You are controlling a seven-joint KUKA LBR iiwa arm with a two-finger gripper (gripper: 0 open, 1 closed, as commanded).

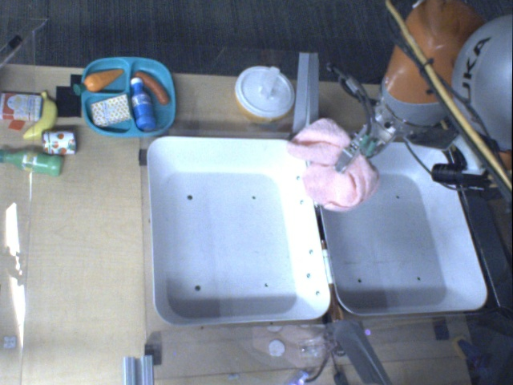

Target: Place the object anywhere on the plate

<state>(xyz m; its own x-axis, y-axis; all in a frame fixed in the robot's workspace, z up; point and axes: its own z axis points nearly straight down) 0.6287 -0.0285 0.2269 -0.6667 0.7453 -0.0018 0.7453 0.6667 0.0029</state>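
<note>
The crumpled soft pink cloth [335, 173], light, limp and best pinched at a raised fold, hangs bunched over the divide between the two shallow white bins [232, 231], apparently clamped in the end effector [351, 155] above the counter [80, 247].

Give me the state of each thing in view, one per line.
pink cloth: bunched, draped over the divide between the bins, gripper fingers in it
gripper: down on the cloth
left bin: flat on the bench
right bin: flat on the bench
blue tray: holds toy food
white lidded cup: lid on
</note>
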